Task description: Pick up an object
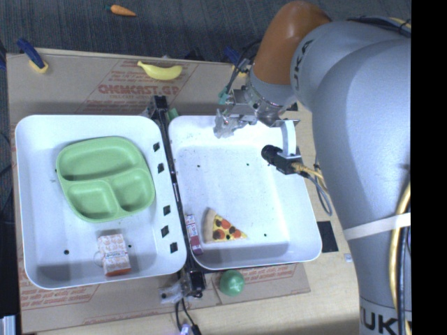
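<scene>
The gripper (225,122) is hanging over the far rim of the right bin (297,239), near that bin's far left corner, with the grey arm (349,117) and its orange band (290,40) rising behind it to the right. Nothing shows between its fingers; how far apart they are I cannot tell from this angle.

Well below the gripper, toward the near edge of the same bin, lies a toy pizza slice (222,227), flat on the floor of the bin and apart from the walls. Just left of that, a small packet (192,232) sits along the divider between the bins.

Over to the gripper's left, in the left bin (28,187), there's a green divided tray (105,176), and nearer the camera a small carton (114,253). Beyond the gripper and to its left, a yellow banana (160,69) rests on the cardboard (105,86). Far below, outside the bins, sits a green ball (231,283).
</scene>
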{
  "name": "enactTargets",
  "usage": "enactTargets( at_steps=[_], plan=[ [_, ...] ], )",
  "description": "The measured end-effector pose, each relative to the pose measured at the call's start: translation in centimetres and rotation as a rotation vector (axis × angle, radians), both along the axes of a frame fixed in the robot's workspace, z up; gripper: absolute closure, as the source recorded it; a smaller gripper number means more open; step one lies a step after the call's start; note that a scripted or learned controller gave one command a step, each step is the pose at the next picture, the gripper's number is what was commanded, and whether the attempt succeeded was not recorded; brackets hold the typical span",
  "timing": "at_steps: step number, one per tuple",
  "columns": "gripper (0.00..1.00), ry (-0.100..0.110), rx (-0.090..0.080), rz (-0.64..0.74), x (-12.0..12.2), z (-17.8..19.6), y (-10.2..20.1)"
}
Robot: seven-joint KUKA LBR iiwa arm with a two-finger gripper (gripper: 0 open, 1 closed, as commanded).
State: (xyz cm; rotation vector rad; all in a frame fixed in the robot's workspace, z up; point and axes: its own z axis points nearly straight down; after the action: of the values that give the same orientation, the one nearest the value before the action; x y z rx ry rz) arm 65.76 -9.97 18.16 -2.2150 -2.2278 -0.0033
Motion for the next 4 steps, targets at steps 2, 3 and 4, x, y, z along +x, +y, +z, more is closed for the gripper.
enactTargets(
  at_steps=[2,3,4],
  plan=[
    [0.0,0.007,-0.001,-0.004,-0.3,-7.5,-8.3],
    [0.0,0.003,-0.002,-0.003,-13.3,-0.1,-10.4],
    [0.0,0.005,-0.001,0.001,-16.2,-7.0,-11.1]
  ],
)
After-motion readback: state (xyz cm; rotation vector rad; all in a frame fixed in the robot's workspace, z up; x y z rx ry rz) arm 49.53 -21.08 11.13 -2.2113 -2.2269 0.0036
